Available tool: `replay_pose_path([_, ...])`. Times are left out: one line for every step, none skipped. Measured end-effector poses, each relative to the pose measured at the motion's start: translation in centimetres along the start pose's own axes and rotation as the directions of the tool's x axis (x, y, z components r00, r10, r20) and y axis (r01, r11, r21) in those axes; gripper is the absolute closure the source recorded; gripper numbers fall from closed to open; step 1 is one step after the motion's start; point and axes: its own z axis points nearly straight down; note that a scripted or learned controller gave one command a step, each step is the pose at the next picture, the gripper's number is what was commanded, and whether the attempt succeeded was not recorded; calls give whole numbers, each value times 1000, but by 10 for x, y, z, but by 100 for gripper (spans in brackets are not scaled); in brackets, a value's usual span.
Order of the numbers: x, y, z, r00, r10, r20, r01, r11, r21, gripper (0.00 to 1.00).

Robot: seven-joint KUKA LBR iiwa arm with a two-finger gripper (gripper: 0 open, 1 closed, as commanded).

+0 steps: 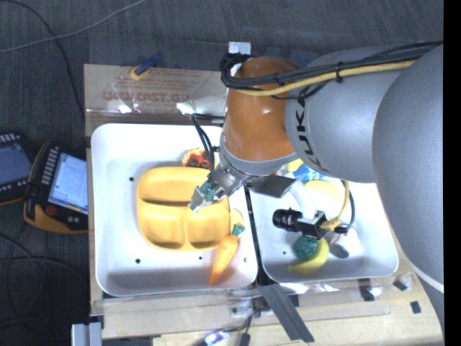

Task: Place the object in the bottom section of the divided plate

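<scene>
A yellow divided plate (169,207) lies in the left bin (115,265), with one wide section at the back and two smaller ones toward the front. My gripper (205,195) hangs over the plate's right side, near the ridge between the back section and the front right one. Something small and greenish sits at its tip, too small to identify. An orange toy carrot (225,256) with a green top leans against the plate's front right corner, on the bin floor. A small orange object (193,157) peeks out behind the plate, partly hidden by the arm.
The right bin (374,262) holds a yellow fruit (311,262) with a green piece (305,246) on it, and a pale yellow and white object (322,191) farther back. The arm's wide body covers the strip between the two bins.
</scene>
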Motion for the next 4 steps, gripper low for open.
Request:
replay_pose_path([72, 11, -161, 995, -103, 4, 103, 995, -3, 100])
replay_pose_path([94, 22, -218, 999, 44, 3, -44, 999, -4, 100])
replay_pose_path([74, 8, -216, 999, 47, 3, -47, 999, -2, 100])
replay_pose_path([52, 63, -86, 999, -54, 0, 54, 999, 1, 100])
